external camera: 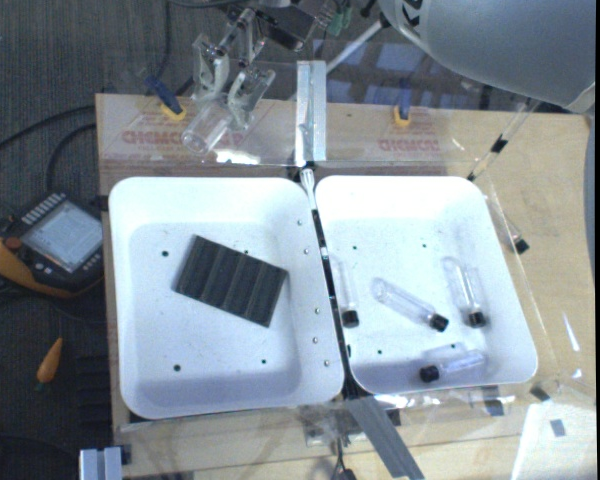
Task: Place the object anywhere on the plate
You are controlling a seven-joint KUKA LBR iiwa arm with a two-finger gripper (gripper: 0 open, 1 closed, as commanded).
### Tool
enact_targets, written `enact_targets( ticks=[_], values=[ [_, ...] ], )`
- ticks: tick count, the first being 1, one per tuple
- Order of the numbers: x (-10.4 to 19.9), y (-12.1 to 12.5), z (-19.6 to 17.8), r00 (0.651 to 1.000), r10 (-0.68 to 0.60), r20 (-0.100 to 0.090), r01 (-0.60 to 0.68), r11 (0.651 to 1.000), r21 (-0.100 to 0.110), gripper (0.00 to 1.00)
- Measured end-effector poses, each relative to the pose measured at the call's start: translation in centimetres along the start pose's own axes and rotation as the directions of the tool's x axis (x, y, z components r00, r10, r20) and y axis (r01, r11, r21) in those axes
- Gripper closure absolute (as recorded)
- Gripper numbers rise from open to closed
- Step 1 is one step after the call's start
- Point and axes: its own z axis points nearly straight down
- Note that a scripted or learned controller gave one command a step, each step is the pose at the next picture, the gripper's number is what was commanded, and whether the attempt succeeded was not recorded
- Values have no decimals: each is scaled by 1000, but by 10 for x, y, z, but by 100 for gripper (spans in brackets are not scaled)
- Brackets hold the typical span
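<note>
Grey arm casing (500,23) looms over the upper right of the bench, above the right bin (500,228). Two white bins sit side by side, their inner rims touching along a central seam; the left bin (130,218) serves here as the reference.

Inside the left bin, slightly left of its middle, lies the plate (230,279), a dark ribbed rectangular slab resting flat and turned at a slant.

Beyond the far edge of the left bin, over the bare bench, hangs the gripper (223,93). Its two fingers are closed on a clear tube (208,126), which shows between them and points down toward the bin's far rim without reaching it.

Across the seam from the left bin, four more clear tubes with black caps lie in the right bin: one (342,293) beside the seam, one (409,304) near the middle, one (463,290) further right, one (450,363) by the near wall.

A handheld controller (52,240) rests on the floor left of the left bin.
</note>
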Motion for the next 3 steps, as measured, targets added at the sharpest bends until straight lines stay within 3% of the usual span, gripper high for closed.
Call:
enact_targets(
  ticks=[1,2,3],
  values=[
    [40,59,201,989,-149,-2,149,989,-5,100],
    [69,107,189,997,-73,-3,73,997,-3,100],
    [93,59,98,801,-599,0,599,801,-4,100]
  ],
)
